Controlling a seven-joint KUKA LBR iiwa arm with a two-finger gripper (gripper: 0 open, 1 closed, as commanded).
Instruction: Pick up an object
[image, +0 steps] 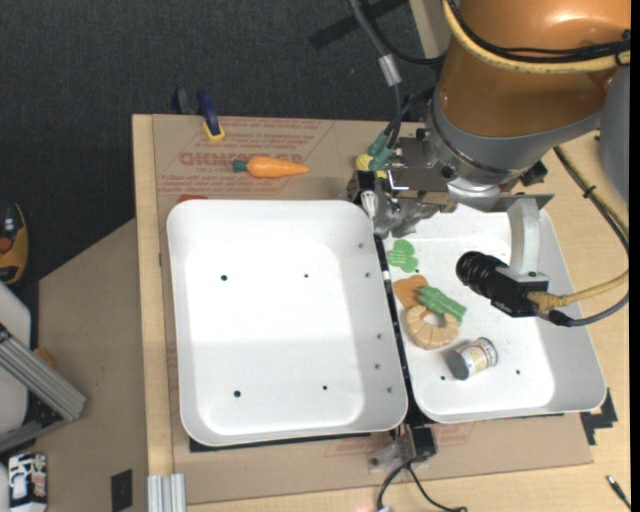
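The right bin (530, 385) holds several small items along its left side: a light green toy piece (402, 255), an orange-brown piece (407, 290), a darker green piece (441, 303) lying across a tan round bread-like toy (428, 330), and a small silver can (472, 358) on its side. My gripper (383, 212) hangs at the bin's far left corner, just above the divide between the bins and a little beyond the light green piece. The wrist's bulk hides most of it, and I see nothing held in it.
The left bin (200, 240) lies beside the right one. A toy carrot (272, 168) rests on the cardboard behind the left bin, with a blue and yellow clamp (209, 117) further back. A black cylinder (494, 280) mounted on the arm overhangs the right bin.
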